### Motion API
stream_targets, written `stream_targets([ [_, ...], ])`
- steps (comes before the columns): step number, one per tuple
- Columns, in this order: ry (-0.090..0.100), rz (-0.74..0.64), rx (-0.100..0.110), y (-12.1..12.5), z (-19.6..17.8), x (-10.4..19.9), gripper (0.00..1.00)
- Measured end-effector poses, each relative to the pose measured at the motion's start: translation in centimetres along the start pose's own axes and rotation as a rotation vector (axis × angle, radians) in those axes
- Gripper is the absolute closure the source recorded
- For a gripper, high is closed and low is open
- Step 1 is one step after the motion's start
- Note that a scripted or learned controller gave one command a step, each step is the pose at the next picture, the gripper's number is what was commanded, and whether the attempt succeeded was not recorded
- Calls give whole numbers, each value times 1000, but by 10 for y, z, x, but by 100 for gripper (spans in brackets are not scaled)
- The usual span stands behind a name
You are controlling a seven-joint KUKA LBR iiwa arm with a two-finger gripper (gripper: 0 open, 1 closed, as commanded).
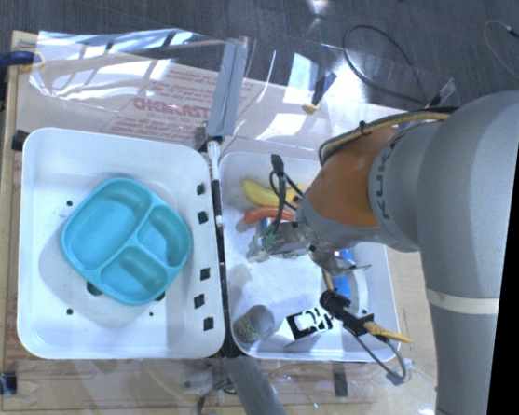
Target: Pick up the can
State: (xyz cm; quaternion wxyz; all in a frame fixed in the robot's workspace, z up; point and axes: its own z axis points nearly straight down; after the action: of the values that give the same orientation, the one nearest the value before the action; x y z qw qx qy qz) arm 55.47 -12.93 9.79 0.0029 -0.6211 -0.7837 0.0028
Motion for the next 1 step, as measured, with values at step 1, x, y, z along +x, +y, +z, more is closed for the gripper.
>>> stream_targets([
  [1,1,-61,-5,-63,-48,6,100],
])
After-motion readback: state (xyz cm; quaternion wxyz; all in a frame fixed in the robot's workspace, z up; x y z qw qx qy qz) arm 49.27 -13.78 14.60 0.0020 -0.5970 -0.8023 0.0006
